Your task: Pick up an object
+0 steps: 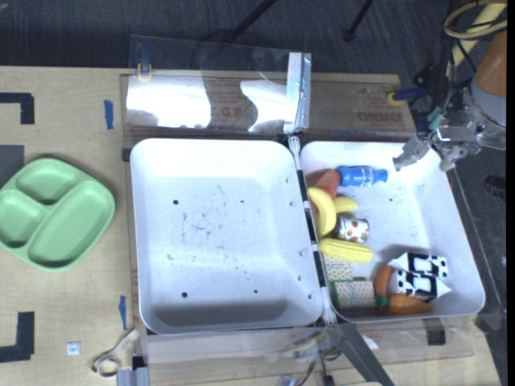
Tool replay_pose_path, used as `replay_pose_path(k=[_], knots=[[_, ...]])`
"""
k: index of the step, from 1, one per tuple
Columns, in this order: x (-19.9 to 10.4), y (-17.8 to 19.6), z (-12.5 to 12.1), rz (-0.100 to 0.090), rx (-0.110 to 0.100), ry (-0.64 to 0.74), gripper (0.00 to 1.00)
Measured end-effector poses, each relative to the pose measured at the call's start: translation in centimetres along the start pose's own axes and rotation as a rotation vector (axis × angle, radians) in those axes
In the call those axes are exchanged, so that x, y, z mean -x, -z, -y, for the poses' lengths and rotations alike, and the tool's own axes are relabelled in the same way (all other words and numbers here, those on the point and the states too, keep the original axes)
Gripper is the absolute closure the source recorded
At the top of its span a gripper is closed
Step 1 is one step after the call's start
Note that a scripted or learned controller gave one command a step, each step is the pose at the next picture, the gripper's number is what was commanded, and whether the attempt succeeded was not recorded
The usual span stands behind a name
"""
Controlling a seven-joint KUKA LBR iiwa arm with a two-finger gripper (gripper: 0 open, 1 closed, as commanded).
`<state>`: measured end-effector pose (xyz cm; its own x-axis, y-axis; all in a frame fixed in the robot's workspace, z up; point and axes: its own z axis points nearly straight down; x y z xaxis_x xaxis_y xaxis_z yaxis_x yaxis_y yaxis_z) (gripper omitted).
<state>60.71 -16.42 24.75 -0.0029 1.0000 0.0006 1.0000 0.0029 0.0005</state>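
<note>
**Operator:** Nothing is picked yet, as far as I can judge. I see the gripper (425, 153) above the far right corner of the right bin (418, 215), with its two fingers spread apart and nothing between them. It looks raised off the bin floor, though I can't say how high.

**Colleague:** Where are the objects, then?

**Operator:** All in that right bin, most of them crowded against the divider side. A blue bottle (361, 175) lies on its side nearest the gripper, but apart from it. Just beside it sits something red (326, 180), then a banana (326, 210), a small printed can (354, 229) and an ear of corn (347, 252). At the near edge I see a black-and-white patterned item (421, 275) resting on an orange piece (406, 302). The left bin (217, 223) holds none of them, and a green divided plate (55, 213) sits on the bench well off to the left.

**Colleague:** So what remains?

**Operator:** The whole grasp, I'd say: choose a target, descend, close, lift. The bottle seems the closest candidate, and it lies fairly free of its neighbours on the gripper's side.
</note>
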Motion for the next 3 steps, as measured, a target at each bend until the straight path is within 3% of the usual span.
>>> replay_pose_path(k=[1, 2, 3], knots=[[-6.9, -8.6, 4.6, 0.000, 0.000, -0.100, 0.00], [-5.5, -13.7, 10.2, -0.003, 0.024, -0.153, 0.00], [-11.4, -6.4, 12.7, 0.000, -0.001, -0.069, 0.00]])
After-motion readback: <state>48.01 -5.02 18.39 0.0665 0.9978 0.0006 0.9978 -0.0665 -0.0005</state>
